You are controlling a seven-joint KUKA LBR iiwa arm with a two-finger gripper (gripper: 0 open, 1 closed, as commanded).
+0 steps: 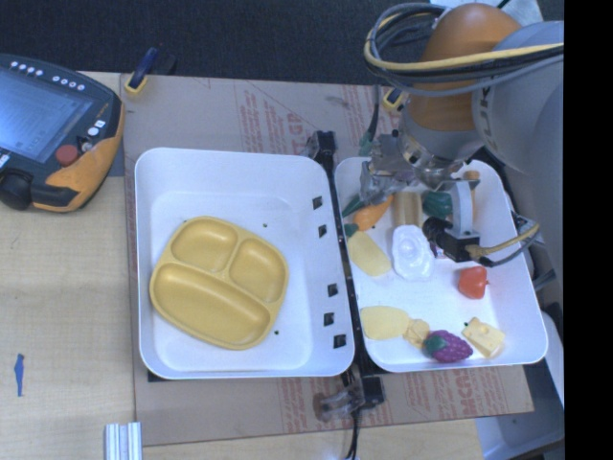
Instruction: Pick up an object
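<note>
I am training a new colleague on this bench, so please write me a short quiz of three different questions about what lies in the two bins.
1. True or false: the yellow divided plate lies in the right bin.
2. Which item lies nearest the purple toy?
A. orange carrot toy
B. small yellow cheese-like block
C. teach pendant
3. Fill in: the red toy lies in the ____ bin.

Key:
1. False; it lies in the left bin.
2. B.
3. right.
</note>
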